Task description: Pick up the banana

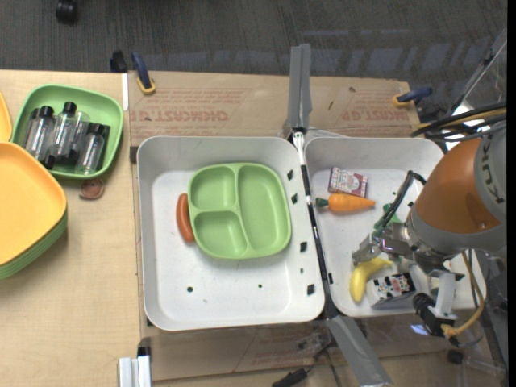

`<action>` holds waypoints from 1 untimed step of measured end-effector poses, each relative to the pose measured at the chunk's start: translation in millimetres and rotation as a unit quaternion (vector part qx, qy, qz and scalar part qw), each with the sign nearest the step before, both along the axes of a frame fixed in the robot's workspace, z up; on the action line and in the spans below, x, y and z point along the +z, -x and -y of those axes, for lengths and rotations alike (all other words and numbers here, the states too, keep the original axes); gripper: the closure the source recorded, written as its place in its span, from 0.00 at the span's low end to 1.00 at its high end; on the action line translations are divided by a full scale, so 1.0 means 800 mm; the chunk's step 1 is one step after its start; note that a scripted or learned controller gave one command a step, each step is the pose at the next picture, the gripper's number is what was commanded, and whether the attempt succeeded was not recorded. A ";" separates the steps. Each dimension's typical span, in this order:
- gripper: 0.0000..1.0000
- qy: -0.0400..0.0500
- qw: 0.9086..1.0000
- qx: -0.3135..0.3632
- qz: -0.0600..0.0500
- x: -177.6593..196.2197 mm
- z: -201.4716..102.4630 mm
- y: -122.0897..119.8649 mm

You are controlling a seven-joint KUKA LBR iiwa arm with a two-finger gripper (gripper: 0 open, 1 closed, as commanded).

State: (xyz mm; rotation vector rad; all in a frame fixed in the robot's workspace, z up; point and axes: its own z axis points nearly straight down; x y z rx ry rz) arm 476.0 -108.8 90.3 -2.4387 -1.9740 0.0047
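Note:
The yellow banana [363, 278] lies in the right bin [427, 147], near its front left corner, with its upper end pointing to the back right. My gripper [377, 248] hangs right over that upper end, at or just above the fruit. The grey arm with its orange band [454, 190] comes in from the right and covers the bin's right part.
An orange carrot [351, 203] and a small pink box [348, 182] lie behind the banana. A dark printed packet [393, 287] sits just right of it. The left bin [161, 289] holds a green divided plate [240, 210] and a red sausage [185, 217].

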 end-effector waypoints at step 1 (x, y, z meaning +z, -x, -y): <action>1.00 0.000 1.000 -0.002 -0.001 0.010 0.001 0.000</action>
